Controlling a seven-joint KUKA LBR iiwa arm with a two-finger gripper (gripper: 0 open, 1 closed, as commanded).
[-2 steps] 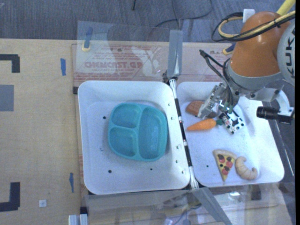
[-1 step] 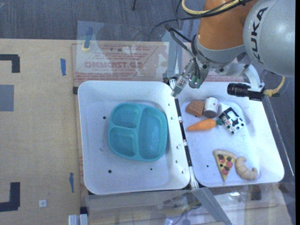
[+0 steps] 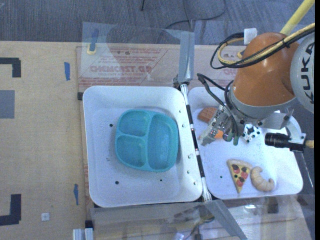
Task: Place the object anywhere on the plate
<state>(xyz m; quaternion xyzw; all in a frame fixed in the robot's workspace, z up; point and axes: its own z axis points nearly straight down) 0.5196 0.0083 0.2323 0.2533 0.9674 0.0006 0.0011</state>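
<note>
End effector [image 3: 220, 132]: hanging low over the right bin [image 3: 295, 184], near that bin's left wall, up toward its far end. Honestly can't tell how it's set, too much clutter and blur under the wrist.

Holding anything: doesn't look like it to me, nothing is visibly sitting in its grip.

Closest thing: an orange-brown block [image 3: 206, 115] is lying just beside the end effector, on its far-left side, tucked toward the bin's far-left corner. My guess is that's the object being targeted.

Other stuff in that bin: a pizza slice toy [image 3: 239, 173] and a croissant toy [image 3: 262, 179] are sitting side by side near the bin's near edge, well apart from the end effector.

Plate [image 3: 147, 140]: teal, divided into three sections, sitting mid left bin [image 3: 97, 104].

Key relation: the plate is lying to the camera-left of the end effector, across the two bin walls meeting in the middle. So any carry is going leftward over that ridge.

Progress: looking like early days, object not on the plate yet.
</note>
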